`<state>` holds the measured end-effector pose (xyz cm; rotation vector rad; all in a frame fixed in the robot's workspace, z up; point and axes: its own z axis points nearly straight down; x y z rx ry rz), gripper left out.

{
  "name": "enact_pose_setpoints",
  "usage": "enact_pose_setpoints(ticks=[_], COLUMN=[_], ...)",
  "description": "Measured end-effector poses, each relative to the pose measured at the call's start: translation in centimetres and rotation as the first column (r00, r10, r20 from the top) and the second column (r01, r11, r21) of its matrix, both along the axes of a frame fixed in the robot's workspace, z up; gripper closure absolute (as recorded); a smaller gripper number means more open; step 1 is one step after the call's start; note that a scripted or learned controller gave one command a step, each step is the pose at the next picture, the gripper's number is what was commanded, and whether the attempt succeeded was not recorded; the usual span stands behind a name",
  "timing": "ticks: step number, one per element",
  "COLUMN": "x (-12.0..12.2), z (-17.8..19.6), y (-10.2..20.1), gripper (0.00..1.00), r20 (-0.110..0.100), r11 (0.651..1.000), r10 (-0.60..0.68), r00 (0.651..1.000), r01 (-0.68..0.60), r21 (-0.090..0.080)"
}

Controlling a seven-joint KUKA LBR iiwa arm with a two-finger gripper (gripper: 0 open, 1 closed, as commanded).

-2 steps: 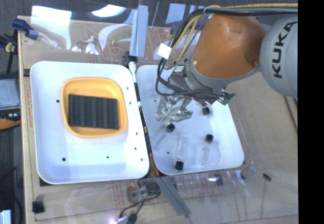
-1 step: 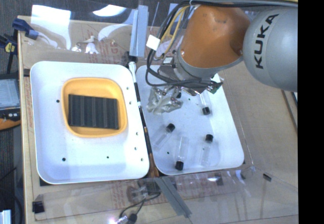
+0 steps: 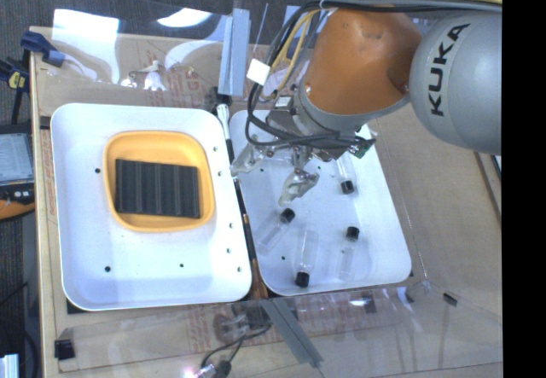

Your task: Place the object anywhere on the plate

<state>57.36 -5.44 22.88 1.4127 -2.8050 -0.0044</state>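
Note:
A yellow plate point(image 3: 155, 145) with a dark ridged insert point(image 3: 159, 189) lies in the left white bin point(image 3: 128, 278). Several small clear vials with black caps lie in the right bin point(image 3: 388, 252): one point(image 3: 277, 227) near its middle, one point(image 3: 304, 261) at the front, another point(image 3: 348, 250) to the right. My gripper point(image 3: 271, 173) hangs over the back half of the right bin, beneath the orange wrist band point(image 3: 358, 56). Its fingers point(image 3: 296, 186) are spread open, with nothing between them. The nearest vial lies just in front of the right finger.
A further vial point(image 3: 345, 178) lies close under the wrist at the back right of the right bin. Cables point(image 3: 281, 35) run from the wrist over the bench's back edge. A grey rail point(image 3: 232, 48) stands behind the gap between the bins.

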Motion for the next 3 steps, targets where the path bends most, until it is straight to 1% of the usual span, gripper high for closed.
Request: enact_pose_setpoints(ticks=[1,2,3], x=[2.4,3.3,7.8], z=[-4.0,-3.9,-3.8], y=[1.4,5.9,3.1], gripper=[0.0,0.0,0.0], r20=[0.002,0.002,0.002], r11=[0.939,0.819,0.758], r10=[0.344,0.574,0.653], r00=[0.939,0.819,0.758], r01=[-0.344,-0.574,-0.653], r21=[0.002,0.002,0.003])
